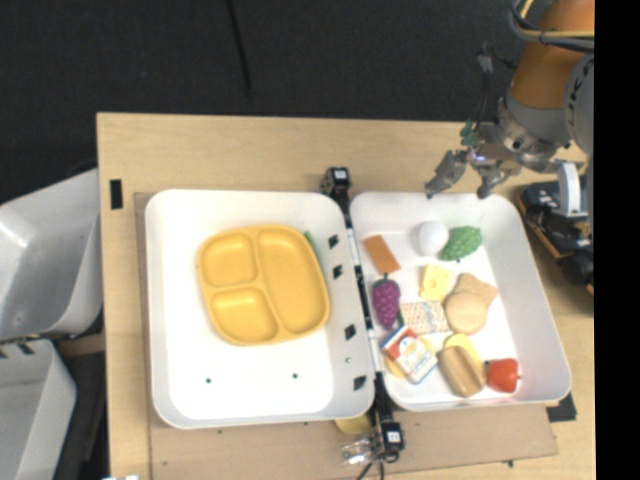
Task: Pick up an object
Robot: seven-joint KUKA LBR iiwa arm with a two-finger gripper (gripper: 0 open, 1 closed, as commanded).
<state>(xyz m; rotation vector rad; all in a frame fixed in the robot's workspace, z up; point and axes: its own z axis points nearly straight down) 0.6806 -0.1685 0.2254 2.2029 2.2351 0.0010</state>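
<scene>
Toys (445,308) lie in the right bin (535,298), and the gripper (462,176) hangs spread wide with nothing in it above the bin's far edge, so I think it must drop onto one next.

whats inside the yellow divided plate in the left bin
Nothing shows in the three compartments of the yellow plate; it sits alone in the left bin. The bin floor under it is covered.

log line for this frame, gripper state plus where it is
gripper: open, holding nothing | position: above far edge of right bin | nearest items: white ball, green toy | yellow tray: left bin
</scene>
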